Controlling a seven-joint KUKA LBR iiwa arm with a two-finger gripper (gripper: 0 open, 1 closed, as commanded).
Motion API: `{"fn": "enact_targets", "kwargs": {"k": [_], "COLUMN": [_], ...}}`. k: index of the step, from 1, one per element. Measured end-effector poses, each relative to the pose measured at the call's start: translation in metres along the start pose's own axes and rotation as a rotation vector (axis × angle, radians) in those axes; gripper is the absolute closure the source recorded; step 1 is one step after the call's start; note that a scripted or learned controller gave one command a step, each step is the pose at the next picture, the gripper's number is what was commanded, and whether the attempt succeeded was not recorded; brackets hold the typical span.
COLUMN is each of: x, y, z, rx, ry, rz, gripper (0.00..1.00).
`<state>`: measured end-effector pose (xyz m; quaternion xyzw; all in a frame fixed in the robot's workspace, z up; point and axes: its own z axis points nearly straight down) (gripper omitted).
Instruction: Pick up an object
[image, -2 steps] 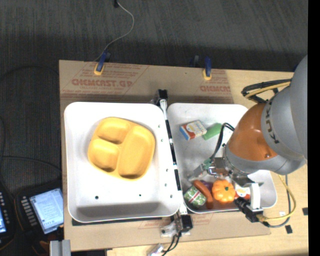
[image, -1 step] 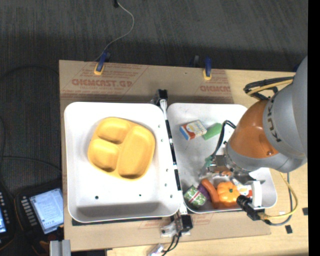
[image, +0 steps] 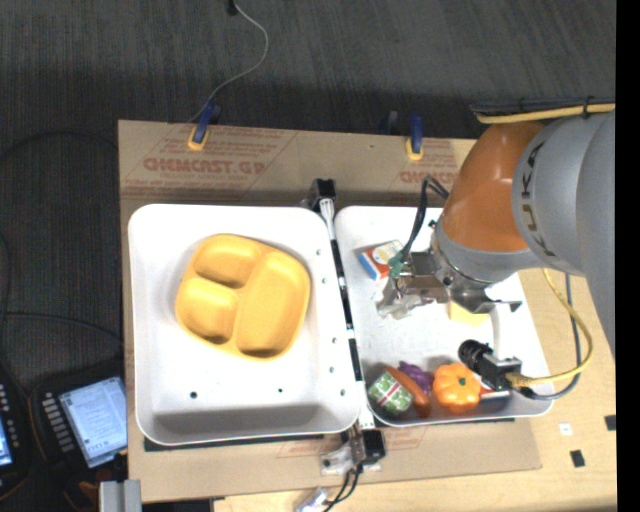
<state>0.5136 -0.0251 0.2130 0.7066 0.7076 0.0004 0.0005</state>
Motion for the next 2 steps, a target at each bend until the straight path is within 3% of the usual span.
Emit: {"fn": "enact_targets", "kwargs": {"k": [1, 2], "x": [-0.001, -0.041], "y": [0.000, -0.029], "z": [0.000, 0.029], "rx": [0.001, 0.003], "ry": [-0.001, -0.001], "rz": [0.001, 0.002], "gripper": [0.00, 0.00]}}
